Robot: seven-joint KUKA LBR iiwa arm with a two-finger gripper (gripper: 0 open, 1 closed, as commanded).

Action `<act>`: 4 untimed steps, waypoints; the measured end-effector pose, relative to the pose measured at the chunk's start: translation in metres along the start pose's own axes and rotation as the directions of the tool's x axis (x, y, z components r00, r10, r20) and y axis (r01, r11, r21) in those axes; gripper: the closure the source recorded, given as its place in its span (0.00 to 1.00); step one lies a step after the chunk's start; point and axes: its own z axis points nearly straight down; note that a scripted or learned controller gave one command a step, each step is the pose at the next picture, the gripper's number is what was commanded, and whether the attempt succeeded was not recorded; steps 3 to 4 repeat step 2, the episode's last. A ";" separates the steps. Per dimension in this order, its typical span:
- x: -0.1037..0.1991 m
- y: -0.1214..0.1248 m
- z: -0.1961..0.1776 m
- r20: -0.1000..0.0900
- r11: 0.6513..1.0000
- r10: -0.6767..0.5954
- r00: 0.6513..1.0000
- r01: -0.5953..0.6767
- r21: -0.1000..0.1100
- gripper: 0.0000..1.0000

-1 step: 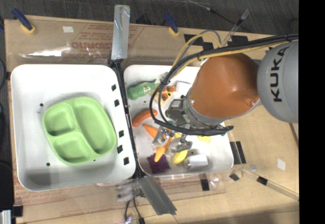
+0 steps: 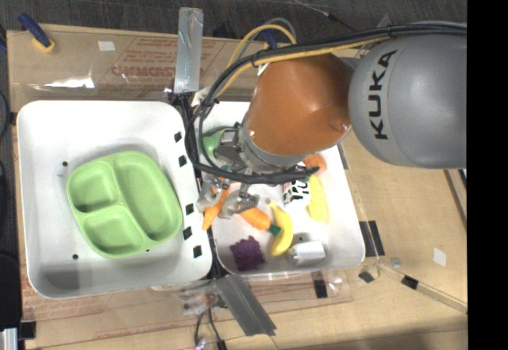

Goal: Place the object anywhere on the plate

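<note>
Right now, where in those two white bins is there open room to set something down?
The green plate has three bare compartments, with bare left bin floor around it. The right bin is crowded: carrot, banana, purple grapes under the arm.

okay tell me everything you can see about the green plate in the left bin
The green plate is pale lime, looks like smooth plastic, with rounded corners and three compartments: two smaller ones toward the left and lower side, and one larger one on the right. It lies flat, right side up, turned at a slight angle, around the middle of the left white bin. Its compartments hold nothing, and it rests on the bin floor alone. The toys lie in the right bin, under the arm.
</note>
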 end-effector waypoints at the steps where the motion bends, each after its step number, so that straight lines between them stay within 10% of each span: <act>1: -0.077 -0.006 -0.082 0.003 0.988 0.154 0.988 -0.154 0.005 1.00; 2: -0.075 -0.006 -0.080 -0.001 0.988 0.157 0.988 -0.157 0.002 0.00; 4: -0.075 -0.006 -0.080 -0.001 0.988 0.157 0.988 -0.157 0.002 0.00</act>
